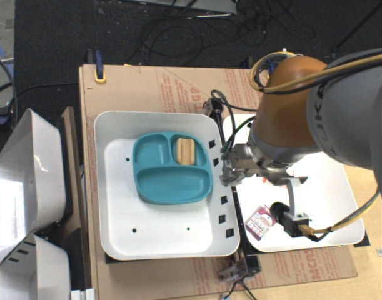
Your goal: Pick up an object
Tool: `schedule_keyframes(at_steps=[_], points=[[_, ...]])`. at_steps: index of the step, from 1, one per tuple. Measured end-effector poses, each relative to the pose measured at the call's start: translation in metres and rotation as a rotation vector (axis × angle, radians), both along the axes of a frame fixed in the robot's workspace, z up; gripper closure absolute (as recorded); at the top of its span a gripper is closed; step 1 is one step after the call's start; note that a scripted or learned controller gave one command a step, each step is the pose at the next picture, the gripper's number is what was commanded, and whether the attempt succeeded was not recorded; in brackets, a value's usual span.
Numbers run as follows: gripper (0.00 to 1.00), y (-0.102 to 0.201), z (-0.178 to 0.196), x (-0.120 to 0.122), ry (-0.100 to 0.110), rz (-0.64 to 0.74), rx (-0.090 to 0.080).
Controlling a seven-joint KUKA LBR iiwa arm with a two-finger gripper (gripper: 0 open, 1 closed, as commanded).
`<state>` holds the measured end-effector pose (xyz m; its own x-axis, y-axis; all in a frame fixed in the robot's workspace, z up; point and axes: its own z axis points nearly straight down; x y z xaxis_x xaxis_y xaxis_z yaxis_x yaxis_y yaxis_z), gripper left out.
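Arm: the grey arm (pixel 316 105) with its orange band reaches in from the right and hangs over the near-left part of the right bin (pixel 331 186).
Gripper: its metal body (pixel 239 166) sits just by the wall where the two bins meet, low over the right bin's left edge.
Grip state: I can't tell from here whether it is open or closed, as the wrist hides the business end. Nothing can be seen in its hold.
Left bin: the left bin (pixel 119 230) holds a teal divided plate (pixel 169 183), lying flat a little above the middle.
Wooden block: a small tan wooden block (pixel 185 150) lies in the plate's upper-right compartment, long side running up and down.
Packet: a small pink-and-purple packet (pixel 260 222) lies flat on the right bin's floor, near its lower-left corner and just below the gripper.
Table: both bins sit side by side on a brown table (pixel 165 86).
Likely target: I'd guess the packet, being the closer thing, though the block is not far across the wall.
How the packet should handle: light, thin, probably crinkly and a bit slick. Lying flat, it gives little to pinch, so I'd come straight down across its narrower width.
How the block should handle: stiff, light, not fragile. Best taken across its short sides, minding the compartment rim.
Risk: a thin packet may slide out or simply get pressed flat.
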<state>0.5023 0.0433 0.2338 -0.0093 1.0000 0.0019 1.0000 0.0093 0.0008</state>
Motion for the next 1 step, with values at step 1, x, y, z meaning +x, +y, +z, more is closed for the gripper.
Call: schedule_keyframes(at_steps=[1], points=[[1.0,0.0442,-0.0087,-0.0145,0.003,0.0,0.0]])
